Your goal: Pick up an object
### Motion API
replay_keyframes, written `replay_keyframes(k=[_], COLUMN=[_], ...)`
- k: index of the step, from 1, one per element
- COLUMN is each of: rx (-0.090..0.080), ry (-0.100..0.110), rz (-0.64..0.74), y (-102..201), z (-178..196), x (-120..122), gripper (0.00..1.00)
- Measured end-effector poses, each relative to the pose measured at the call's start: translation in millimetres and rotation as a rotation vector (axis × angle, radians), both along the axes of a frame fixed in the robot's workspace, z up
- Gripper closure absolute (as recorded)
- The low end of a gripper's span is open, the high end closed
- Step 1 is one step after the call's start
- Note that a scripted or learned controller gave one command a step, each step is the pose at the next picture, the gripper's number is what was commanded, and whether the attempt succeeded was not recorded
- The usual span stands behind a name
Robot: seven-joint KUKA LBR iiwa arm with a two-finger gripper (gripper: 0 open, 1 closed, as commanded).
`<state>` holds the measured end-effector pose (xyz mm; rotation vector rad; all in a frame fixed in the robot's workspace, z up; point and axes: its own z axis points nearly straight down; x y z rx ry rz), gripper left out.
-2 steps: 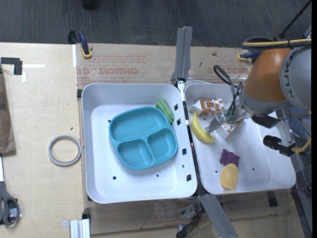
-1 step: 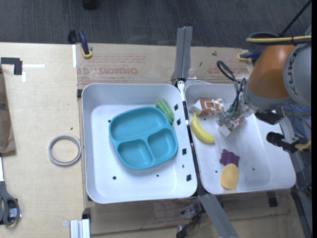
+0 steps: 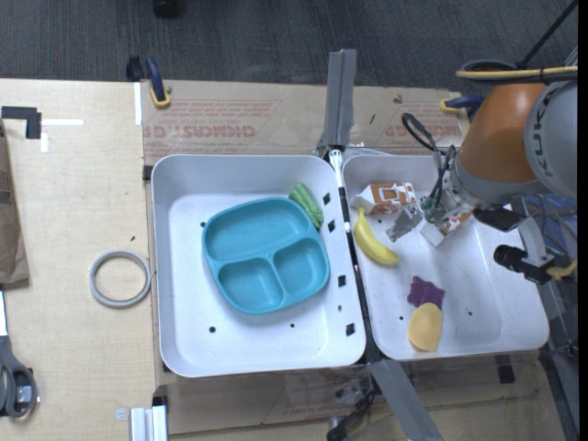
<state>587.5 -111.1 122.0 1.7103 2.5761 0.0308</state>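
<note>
My gripper [image 3: 420,225] hangs over the back of the right bin [image 3: 496,324], just right of the banana and below a small orange and white carton [image 3: 391,196]. Its fingers stand open with nothing between them. A yellow banana [image 3: 372,240] lies by the bin's left wall. Nearer the front lie a purple piece [image 3: 424,292] and a pale yellow rounded object [image 3: 425,327]. In the left bin [image 3: 184,338] sits a blue divided plate [image 3: 265,255], with a green object [image 3: 308,205] against its back right rim.
A grey ring [image 3: 120,277] lies on the wooden bench left of the bins. Scissors [image 3: 16,389] sit at the front left edge. A grey post [image 3: 341,95] rises behind the wall between the bins. Cables and the arm's body [image 3: 514,141] crowd the right bin's right side.
</note>
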Motion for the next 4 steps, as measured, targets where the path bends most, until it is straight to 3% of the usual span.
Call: replay_keyframes(k=[1, 2, 3, 4], rx=[0.003, 0.002, 0.005, 0.002], ry=[0.052, 0.054, 0.052, 0.051], rz=[0.254, 0.312, 0.16, 0.244], y=[66.6, 99.3, 50.5, -18.3], z=[70.0, 69.1, 69.0, 72.3], x=[32.1, 13.6, 46.5, 70.7], gripper=[0.0, 0.0, 0.0, 0.0])
